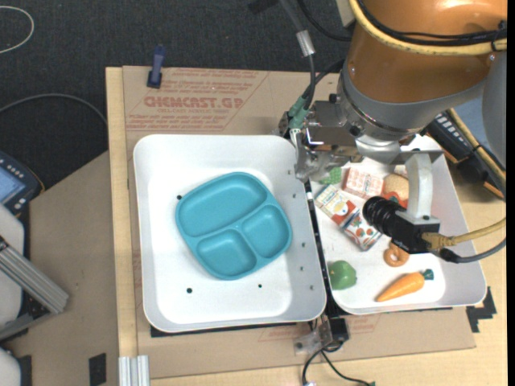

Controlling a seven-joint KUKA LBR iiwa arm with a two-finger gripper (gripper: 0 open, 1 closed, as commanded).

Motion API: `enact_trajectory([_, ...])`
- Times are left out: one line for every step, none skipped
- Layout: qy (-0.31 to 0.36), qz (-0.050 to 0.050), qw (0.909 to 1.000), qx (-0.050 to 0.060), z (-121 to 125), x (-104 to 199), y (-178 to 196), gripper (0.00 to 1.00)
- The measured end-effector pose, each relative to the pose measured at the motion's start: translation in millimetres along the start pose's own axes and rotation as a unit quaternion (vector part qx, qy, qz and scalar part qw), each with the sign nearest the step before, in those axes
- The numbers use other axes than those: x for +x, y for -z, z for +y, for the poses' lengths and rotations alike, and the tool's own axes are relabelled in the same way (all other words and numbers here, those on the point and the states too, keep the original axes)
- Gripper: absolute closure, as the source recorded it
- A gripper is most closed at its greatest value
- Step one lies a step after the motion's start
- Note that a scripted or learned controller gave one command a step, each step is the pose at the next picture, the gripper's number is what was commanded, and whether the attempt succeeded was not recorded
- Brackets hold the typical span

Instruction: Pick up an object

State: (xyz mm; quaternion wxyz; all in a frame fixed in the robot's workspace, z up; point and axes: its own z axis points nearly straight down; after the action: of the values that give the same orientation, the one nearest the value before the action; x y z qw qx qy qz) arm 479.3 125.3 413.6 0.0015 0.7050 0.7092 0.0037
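The right bin [455, 273] holds several small toys: a green pepper [342, 274], an orange carrot [401, 286], a brown ring [394, 255], a tan bread-like piece [394, 186] and a few little printed cartons [360, 232]. My gripper [311, 158] hangs low over the far left corner of that bin, close to the wall shared by the two bins, just above a carton [334, 203]. The bulky wrist covers much of it. Nothing can be seen held in it.
In the left bin [153, 215] lies a blue divided plate [233, 225]. A black cylinder [394, 219] with a yellow cable juts from the arm over the right bin. Both bins rest on a cardboard sheet [193, 99], with a blue clip [155, 67] at its far edge.
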Motion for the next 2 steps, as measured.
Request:
enact_trajectory([0.000,-0.002,1.0000,0.009,-2.1,68.0,-105.4,1.00])
enact_trajectory([-0.002,0.001,1.0000,-0.003,1.3,68.8,14.3,1.00])
